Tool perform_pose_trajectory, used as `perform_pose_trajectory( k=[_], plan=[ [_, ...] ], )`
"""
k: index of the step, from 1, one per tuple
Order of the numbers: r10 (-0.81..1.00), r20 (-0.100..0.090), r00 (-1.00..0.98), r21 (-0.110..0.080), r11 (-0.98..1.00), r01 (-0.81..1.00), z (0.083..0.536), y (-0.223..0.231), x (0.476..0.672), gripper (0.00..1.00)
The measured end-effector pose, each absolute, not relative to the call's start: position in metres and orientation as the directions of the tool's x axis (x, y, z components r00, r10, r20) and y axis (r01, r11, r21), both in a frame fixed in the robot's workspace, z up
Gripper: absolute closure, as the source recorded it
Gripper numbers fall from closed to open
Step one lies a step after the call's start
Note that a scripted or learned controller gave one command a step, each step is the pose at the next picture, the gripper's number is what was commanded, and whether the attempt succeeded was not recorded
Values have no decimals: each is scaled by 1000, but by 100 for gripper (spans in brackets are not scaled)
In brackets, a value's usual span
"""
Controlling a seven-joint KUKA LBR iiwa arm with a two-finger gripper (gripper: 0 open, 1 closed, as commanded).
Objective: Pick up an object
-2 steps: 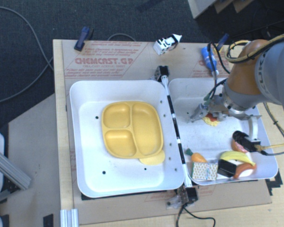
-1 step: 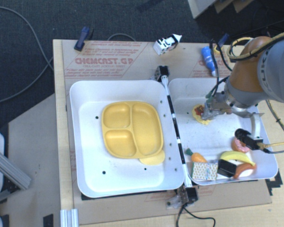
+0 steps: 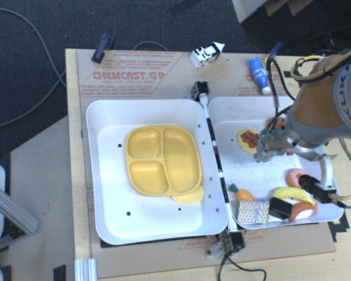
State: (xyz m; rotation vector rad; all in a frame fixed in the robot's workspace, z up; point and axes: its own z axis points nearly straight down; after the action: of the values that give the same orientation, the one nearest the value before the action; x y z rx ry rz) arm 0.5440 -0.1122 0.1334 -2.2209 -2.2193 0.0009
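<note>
My gripper (image 3: 264, 152) is low inside the right bin (image 3: 222, 119), with the grey arm and its orange band coming in from the right. Just to the gripper's left lies a small yellow and red pizza-like toy (image 3: 247, 139), close to it or touching it. Along the bin's near edge lie a pink donut (image 3: 292, 176), a yellow banana (image 3: 291, 193), a black block (image 3: 279, 207), a red and white piece (image 3: 304, 212), an orange carrot (image 3: 244, 194) and a checkered packet (image 3: 253, 212).
The left bin (image 3: 105, 157) holds a yellow divided plate (image 3: 162, 160) with a yellow disc under its near edge. Outside the bins, a blue bottle (image 3: 258, 75), a black and white toy (image 3: 206, 53) and a blue clip (image 3: 101, 47) lie on the board.
</note>
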Motion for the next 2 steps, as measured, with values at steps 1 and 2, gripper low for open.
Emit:
perform_pose_trajectory(
  k=[1,2],
  plan=[
    [1000,0,-2,1,2,1000,131,-119,656,100],
    [1000,-1,-1,1,1,1000,131,-119,656,0]
  ],
)
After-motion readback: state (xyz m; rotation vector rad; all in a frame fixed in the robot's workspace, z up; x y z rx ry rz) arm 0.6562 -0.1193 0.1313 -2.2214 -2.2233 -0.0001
